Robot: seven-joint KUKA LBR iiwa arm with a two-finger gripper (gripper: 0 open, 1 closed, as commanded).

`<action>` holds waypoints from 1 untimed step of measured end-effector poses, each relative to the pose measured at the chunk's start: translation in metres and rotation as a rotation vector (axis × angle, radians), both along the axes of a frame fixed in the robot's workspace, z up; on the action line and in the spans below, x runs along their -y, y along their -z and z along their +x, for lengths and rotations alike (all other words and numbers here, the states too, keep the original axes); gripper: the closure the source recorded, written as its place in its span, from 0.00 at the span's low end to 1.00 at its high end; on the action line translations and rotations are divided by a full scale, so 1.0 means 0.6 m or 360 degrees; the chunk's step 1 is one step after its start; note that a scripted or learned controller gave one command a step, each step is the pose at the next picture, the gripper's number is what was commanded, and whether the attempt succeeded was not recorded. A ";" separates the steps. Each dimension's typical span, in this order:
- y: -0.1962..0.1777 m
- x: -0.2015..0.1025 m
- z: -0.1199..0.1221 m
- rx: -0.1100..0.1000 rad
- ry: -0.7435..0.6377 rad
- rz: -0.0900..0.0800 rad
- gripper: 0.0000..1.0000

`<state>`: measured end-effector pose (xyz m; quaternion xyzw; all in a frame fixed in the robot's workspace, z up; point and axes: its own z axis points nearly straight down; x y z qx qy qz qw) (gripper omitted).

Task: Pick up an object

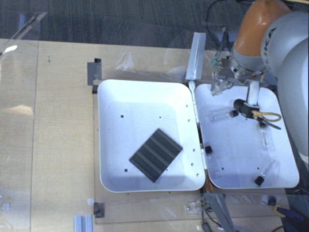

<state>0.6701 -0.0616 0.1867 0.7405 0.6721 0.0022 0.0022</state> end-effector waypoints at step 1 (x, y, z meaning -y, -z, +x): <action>0.149 0.040 0.001 0.0001 0.0352 0.0004 1.00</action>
